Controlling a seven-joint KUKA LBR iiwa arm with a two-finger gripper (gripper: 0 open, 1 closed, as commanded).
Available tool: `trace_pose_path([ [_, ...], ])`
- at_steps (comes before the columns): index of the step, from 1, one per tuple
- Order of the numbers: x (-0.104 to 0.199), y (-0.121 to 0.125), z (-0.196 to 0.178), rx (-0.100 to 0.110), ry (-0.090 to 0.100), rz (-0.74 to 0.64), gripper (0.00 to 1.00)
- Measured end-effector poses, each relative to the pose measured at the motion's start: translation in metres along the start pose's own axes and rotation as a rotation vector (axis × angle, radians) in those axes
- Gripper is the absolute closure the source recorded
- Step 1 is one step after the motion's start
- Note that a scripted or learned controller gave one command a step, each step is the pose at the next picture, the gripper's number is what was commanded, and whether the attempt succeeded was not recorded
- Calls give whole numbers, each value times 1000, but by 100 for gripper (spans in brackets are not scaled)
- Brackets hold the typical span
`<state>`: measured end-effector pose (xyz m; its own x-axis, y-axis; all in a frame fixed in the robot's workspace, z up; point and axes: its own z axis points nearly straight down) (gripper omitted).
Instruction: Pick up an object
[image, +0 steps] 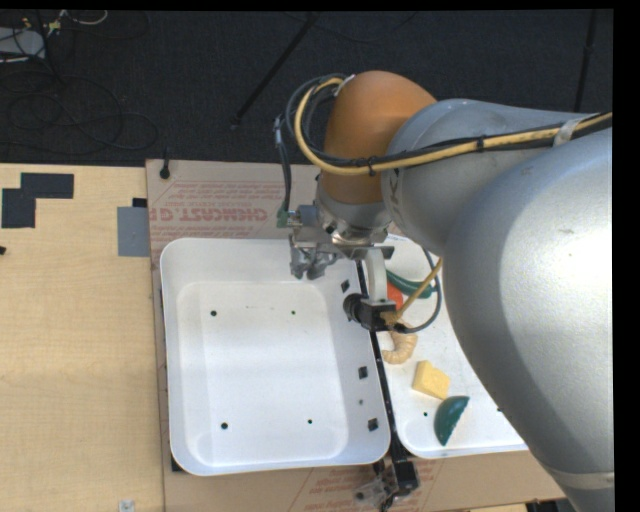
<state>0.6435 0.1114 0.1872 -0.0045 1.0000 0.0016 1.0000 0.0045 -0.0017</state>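
The grey two-finger gripper (312, 262) hangs over the far right corner of the left shallow white plastic bin (190, 300); whether it is wide or narrow cannot be told, and nothing shows in its grasp. In the right white bin (480, 432), beside the dividing rims, a teal wedge-shaped object (449, 418) lies with its long axis running near-left to far-right, its narrow tip pointing toward the near edge. Just beyond it sit a pale yellow block (431, 380) and a beige curled piece (402, 347). The big arm (520, 250) overhangs that bin's right portion.

bright even light, soft shadows, sharp focus
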Motion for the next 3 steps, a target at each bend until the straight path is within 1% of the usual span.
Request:
trace_pose_path([
  [1,-105,-1,-10,1,-5,13,100],
  [2,-167,-8,-7,3,-4,10,100],
  [3,-197,-26,105,3,-2,7,100],
])
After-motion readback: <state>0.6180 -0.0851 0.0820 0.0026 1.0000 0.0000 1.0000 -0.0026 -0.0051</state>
